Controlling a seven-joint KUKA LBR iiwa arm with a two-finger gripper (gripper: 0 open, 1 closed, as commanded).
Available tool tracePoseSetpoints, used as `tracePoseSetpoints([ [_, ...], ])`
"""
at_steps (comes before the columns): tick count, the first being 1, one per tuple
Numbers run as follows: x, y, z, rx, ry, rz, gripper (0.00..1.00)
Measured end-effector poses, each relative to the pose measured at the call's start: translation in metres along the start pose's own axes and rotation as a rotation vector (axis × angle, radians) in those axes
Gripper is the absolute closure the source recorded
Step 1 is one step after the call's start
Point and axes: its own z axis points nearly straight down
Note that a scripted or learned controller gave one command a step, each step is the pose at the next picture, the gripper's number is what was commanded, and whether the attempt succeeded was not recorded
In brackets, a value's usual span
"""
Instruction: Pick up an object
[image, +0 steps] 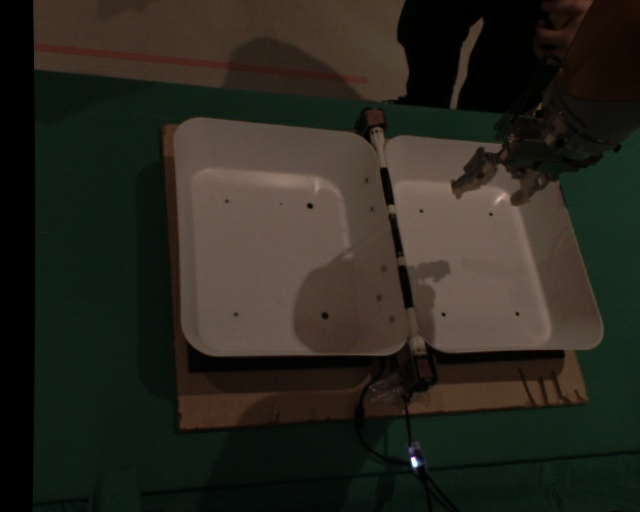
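My gripper (497, 184) hangs above the far part of the right bin (560, 300), with its two pale fingers (474, 175) spread apart and nothing between them. Only small dark specks mark the floor of that bin. The left bin (200, 150) likewise bears just a few dark specks. No graspable object is visible in either bin.
A black-and-white striped bar (393, 225) runs between the two bins, with cables (400, 440) trailing off its near end. Both bins rest on a brown board (300, 405) on green cloth. A dark figure (450, 50) stands beyond the bench.
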Motion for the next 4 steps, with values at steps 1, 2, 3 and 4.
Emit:
tracePoseSetpoints([
  [1,-0.006,0.003,0.042,0.005,0.000,0.001,0.00],
  [2,-0.009,0.010,0.100,0.006,0.000,0.001,0.00],
  [3,-0.010,0.016,0.143,0.006,0.000,0.000,0.00],
  [4,-0.012,0.018,0.166,-0.004,-0.001,0.000,0.00],
])
